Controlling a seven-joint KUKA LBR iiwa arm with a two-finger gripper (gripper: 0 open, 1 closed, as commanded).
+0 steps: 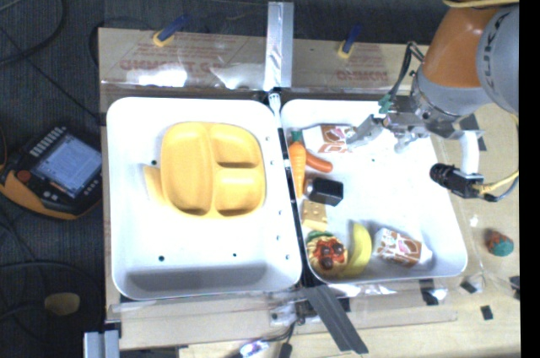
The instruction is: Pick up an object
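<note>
Approach step: gripper (381,128) hovered over right bin (451,251), 12 o'clock end, finger state: cannot tell. Nothing held. Candidates at 9: carrot (297,162), black block (326,191). Next: descend, grasp.

We are seeing the grey arm (498,52) reaching in from the right, its orange band (460,44) sitting above the wrist, and the gripper (384,127) hanging low with its fingers (364,131) spreading apart, gripping nothing
</note>
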